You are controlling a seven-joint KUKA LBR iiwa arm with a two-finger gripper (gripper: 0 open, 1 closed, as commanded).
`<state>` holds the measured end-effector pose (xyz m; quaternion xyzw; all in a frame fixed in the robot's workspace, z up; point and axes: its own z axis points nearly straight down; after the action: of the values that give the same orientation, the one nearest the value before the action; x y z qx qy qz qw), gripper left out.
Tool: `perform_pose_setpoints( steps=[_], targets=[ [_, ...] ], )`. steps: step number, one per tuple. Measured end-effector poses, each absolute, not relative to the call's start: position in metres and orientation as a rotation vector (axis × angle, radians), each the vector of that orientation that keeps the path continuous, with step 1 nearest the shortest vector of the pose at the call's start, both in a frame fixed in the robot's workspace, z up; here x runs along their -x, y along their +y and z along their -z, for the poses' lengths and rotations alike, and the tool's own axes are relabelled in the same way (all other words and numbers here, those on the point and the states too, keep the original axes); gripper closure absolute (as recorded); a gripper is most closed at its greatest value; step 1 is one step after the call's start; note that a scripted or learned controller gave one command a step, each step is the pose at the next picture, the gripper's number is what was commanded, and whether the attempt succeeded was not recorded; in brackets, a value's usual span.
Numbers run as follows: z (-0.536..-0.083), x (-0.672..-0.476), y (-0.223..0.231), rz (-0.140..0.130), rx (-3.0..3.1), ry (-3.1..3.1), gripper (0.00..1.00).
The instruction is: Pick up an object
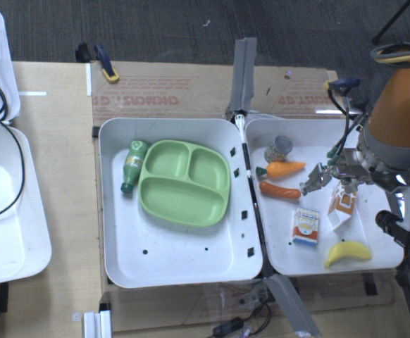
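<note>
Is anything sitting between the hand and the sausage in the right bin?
Nothing visible does. The hand hangs over the right bin, just right of the sausage, with bare bin floor between them. The carrot lies just above the sausage, outside that gap.

Red print reading approx. "CHEMC73 GP", upside down from the camera and repeating twice, is showing on the brown cardboard sheet (191,94) lying behind the two bins, while graphics on the small carton (306,227) and packet (344,203) in the right bin are staying too small to read.
</note>
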<state>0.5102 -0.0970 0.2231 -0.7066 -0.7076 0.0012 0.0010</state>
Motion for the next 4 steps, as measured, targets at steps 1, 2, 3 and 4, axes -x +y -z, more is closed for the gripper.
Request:
perform_pose_setpoints(
  steps=[1, 2, 3, 4],
  targets=[
    [-0.112, -0.528, -0.118, -0.004, 2.324, -2.110, 0.00],
    [-0.103, -0.505, -0.122, 0.026, 2.250, -2.221, 0.00],
    [-0.091, -0.477, -0.107, -0.003, 2.259, -2.179, 0.00],
    [-0.099, -0.477, -0.109, -0.005, 2.265, -2.173, 1.00]
  ],
)
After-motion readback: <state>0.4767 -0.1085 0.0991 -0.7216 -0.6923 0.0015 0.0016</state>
